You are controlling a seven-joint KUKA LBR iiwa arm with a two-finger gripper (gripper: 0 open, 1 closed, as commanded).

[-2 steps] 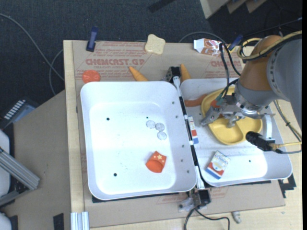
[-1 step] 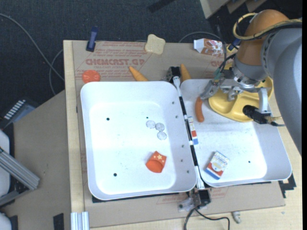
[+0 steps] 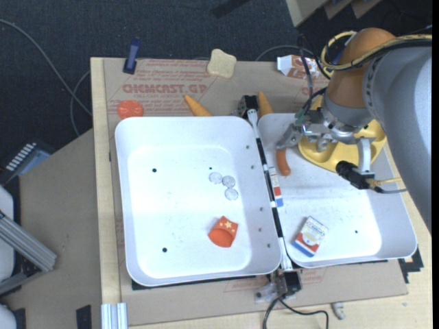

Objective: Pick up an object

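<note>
— Where's the gripper (image 3: 321, 137)?
— Over the yellow piece (image 3: 329, 160) at the right bin's (image 3: 357, 211) far edge. Spread or pressed together, I cannot tell.
— Anything nearby?
— An orange stick (image 3: 282, 162) by its left wall.

Bright, even light from overhead; no hard shadows. Left bin (image 3: 147, 197) & right bin (image 3: 357, 214) nearly blown out, w/ soft grey shading along inner walls. Orange cup (image 3: 223, 233) casts barely any shadow. Floor (image 3: 103, 12) beyond the bench's (image 3: 164, 84) far edge is dim. Arm (image 3: 405, 108) at right looks soft, out of focus. Low res, slight grain overall.
</note>
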